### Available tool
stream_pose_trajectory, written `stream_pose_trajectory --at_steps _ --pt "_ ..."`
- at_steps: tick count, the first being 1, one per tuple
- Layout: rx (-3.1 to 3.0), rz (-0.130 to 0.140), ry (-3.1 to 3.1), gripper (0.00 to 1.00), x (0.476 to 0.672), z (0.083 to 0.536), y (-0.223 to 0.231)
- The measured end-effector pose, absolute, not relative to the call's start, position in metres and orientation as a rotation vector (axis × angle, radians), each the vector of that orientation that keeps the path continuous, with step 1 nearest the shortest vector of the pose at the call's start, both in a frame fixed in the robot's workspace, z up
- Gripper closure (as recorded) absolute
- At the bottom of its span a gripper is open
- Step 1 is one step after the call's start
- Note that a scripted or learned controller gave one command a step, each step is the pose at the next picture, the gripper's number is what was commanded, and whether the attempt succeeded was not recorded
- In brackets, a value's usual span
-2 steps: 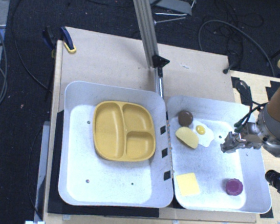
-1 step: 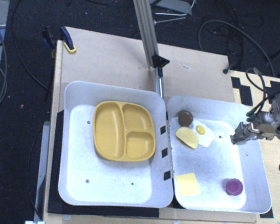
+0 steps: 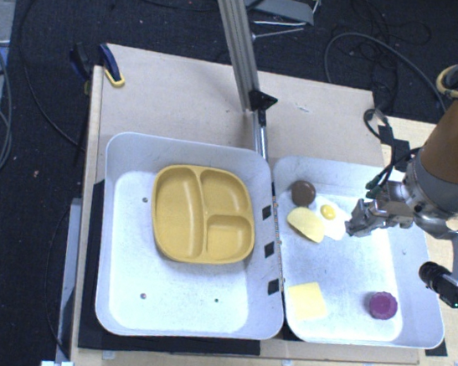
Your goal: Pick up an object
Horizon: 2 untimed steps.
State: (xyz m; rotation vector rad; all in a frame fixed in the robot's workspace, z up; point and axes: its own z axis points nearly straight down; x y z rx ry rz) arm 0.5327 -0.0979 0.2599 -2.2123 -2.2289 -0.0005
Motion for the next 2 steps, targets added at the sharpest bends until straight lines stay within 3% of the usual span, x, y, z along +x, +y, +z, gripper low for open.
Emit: stream_pose_trajectory --at_steps 2 --pt "-2.211 0.001 -2.229 1.0 0.549 0.239 0.008"
